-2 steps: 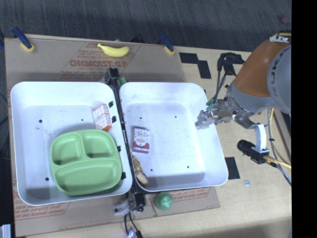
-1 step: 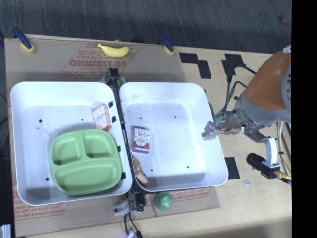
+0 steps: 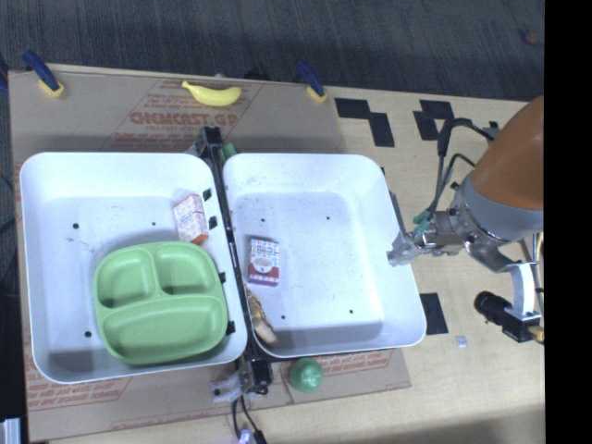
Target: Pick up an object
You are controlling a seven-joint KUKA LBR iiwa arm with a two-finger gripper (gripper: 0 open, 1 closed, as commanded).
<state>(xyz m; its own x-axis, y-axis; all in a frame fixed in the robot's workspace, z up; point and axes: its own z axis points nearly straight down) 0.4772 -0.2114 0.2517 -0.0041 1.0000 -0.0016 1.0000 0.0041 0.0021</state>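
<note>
My gripper [image 3: 405, 248] hangs over the right rim of the right bin [image 3: 370, 169], with the grey arm and its orange band behind it at the view's right. Nothing shows in its grasp. A small red and white packet [image 3: 264, 260] lies in the right bin near its left wall, well left of the gripper. A tan, elongated object [image 3: 261, 324] rests against that bin's lower left wall. In the left bin [image 3: 55, 183] sit a green divided plate [image 3: 162, 301] and another small red and white packet [image 3: 190, 217] just above it.
A yellow banana [image 3: 213, 92] lies on the cardboard behind the bins. A green ball [image 3: 305, 374] sits on the cardboard in front of the right bin. Blue clamps [image 3: 43, 74] hold the cardboard's back corners. Black clips join the bins along the middle seam.
</note>
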